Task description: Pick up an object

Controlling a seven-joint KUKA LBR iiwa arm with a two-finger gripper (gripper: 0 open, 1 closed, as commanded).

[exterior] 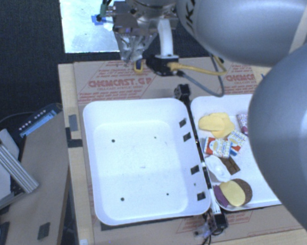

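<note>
My gripper (131, 58) hangs above the cardboard behind the left bin (100, 150), beyond its back rim. Its fingers (127, 46) taper to a point and look shut. A small yellow bit (139, 66) shows just below the tips; I cannot tell whether it is held. The right bin (256, 193) holds the objects: a pale yellow soft item (216, 123), a red, white and blue packet (223, 146), a white piece (218, 167), a brown bar (231, 165) and a round yellow and brown item (235, 192). The grey arm (286, 113) covers that bin's right part.
A black divider with clips (193, 142) runs between the bins. A yellow cable (197, 69) trails across the cardboard behind the right bin. Metal rails (7, 164) and a blue-edged device (38, 117) lie left of the bench.
</note>
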